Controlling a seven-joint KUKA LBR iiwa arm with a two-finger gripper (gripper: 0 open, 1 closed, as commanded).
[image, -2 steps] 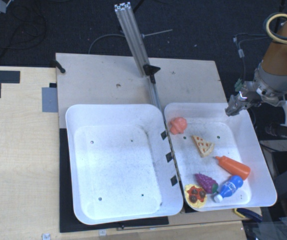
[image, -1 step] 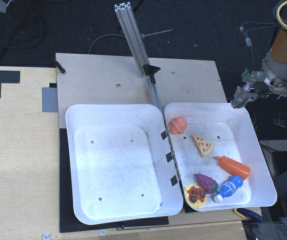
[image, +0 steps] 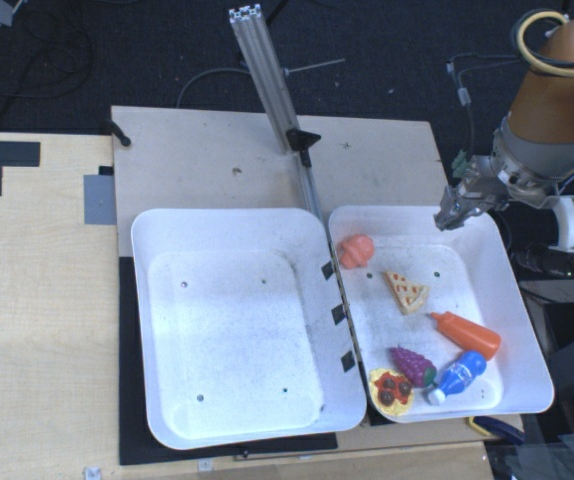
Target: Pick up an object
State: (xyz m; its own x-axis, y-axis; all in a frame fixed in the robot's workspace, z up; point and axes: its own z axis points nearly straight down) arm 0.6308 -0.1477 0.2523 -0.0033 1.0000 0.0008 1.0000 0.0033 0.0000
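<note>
The right bin (image: 512, 298) holds several toy foods. A pink round piece (image: 356, 250) lies at its far left corner, a waffle wedge (image: 407, 291) near the middle, and an orange bottle (image: 466, 332) to the right of it. Purple grapes (image: 412, 363), a small pizza (image: 392, 389) and a blue bottle (image: 457, 377) crowd the near end. My gripper (image: 452, 214) hangs over the far right rim of this bin, above and apart from all the objects, with nothing seen between its fingers.
The left bin (image: 157, 268) sits beside the right one, joined by black clips (image: 339, 313) along the shared edge. A metal rail (image: 272, 73) slants up from between the bins toward the back. The arm's wrist (image: 542, 118) stands over the right edge.
</note>
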